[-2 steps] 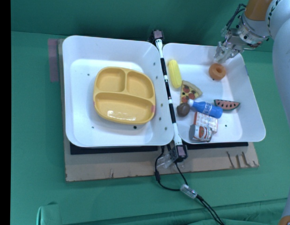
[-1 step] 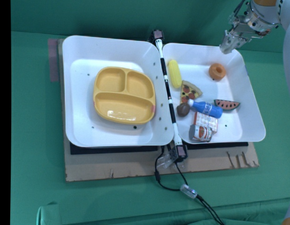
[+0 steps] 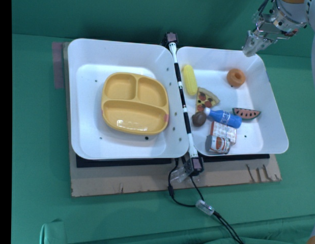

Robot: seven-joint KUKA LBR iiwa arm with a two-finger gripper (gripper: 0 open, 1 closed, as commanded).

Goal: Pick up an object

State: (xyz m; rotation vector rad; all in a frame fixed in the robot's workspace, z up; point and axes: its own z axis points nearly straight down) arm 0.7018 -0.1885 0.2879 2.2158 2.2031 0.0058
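Seven objects: lie in the right bin (image 3: 271, 131), any of them open to picking.
Doughnut (image 3: 235, 78): found in the upper part of that bin, apart from the rest and nearest the gripper.
Corn cob (image 3: 190, 80): laid lengthwise along the bin's left wall.
Pizza slice (image 3: 204, 99): set just below the corn, near the bin's middle.
Brown ball (image 3: 199, 119): placed just beneath the pizza slice, beside the cap of the bottle.
Blue bottle (image 3: 224, 118): laid on its side, white cap pointing left, its body just above the carton.
Watermelon slice (image 3: 246, 113): seen right of the bottle, close to its end.
Carton (image 3: 221, 138): rested in the lower part of the bin, printed face up.
Gripper (image 3: 254, 46): held in the upper right of the frame, over the bin's far right corner, nothing seen between its fingers; how wide they stand cannot be told.
Left bin (image 3: 83, 131): occupied by a yellow divided plate (image 3: 135, 103) with three compartments.
Divider (image 3: 179, 98): a black-and-white bar run between the two bins.
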